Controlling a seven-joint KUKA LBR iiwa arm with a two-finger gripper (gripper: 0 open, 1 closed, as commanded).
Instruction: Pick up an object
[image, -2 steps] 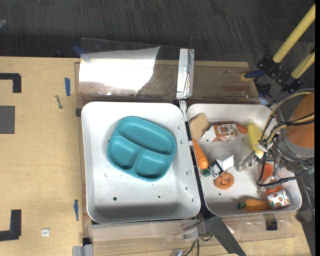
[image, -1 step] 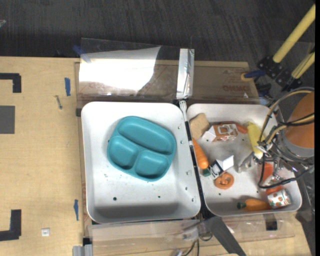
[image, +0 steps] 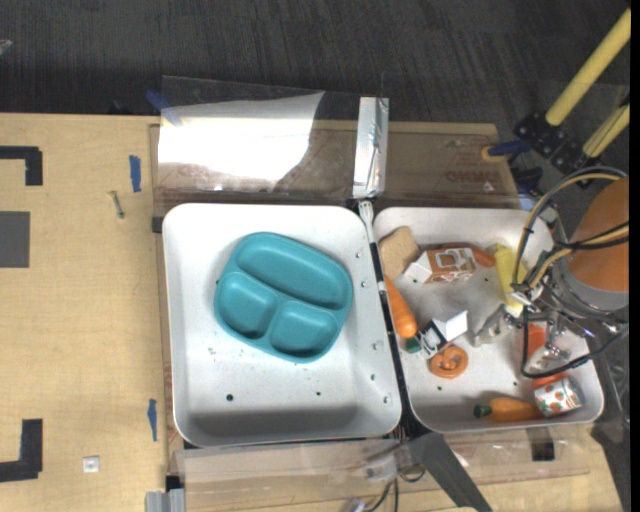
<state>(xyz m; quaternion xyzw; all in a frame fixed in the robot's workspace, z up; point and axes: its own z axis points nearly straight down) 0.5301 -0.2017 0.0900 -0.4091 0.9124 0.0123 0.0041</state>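
My gripper (image: 497, 322) reaches in from the right and hangs low over the middle of the right bin (image: 590, 418), below the arm's orange band (image: 605, 245). Just left of it lie a small white and black item (image: 443, 330) and an orange round piece (image: 449, 362). A carrot (image: 402, 314) lies along the bin's left wall. A tan bread slice (image: 397, 250) and an orange and white box (image: 450, 263) sit at the back. Another carrot (image: 511, 408) and a small can (image: 557, 397) rest near the front. The wrist partly hides a yellow object (image: 505, 266) and a red object (image: 535, 342).
The left bin (image: 200, 400) holds a teal divided plate (image: 284, 294). A ridge where the bin walls meet (image: 385, 330) separates the two bins. Cables (image: 545, 225) loop around the wrist. Yellow bars (image: 598, 60) stand at the back right, beyond the bench.
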